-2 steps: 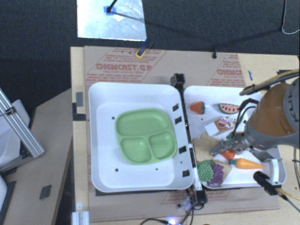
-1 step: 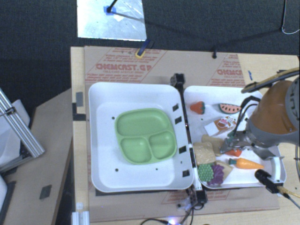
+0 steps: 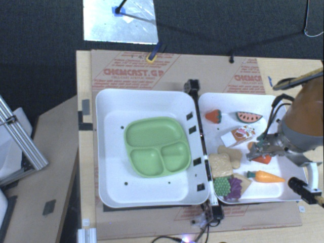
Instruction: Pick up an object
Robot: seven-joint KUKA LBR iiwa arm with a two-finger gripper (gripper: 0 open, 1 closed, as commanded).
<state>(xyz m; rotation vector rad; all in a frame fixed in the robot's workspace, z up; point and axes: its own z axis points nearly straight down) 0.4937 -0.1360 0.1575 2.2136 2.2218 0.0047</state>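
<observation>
Directly beneath the hand [image 3: 259, 151], touching its tips, lies a small red-orange piece [image 3: 262, 159]; the carrot [image 3: 268, 176] lies just beyond. Grip state: cannot tell.

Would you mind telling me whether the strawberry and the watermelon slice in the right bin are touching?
Apart. The camera view shows bare white bin floor between the strawberry and the watermelon slice.
</observation>
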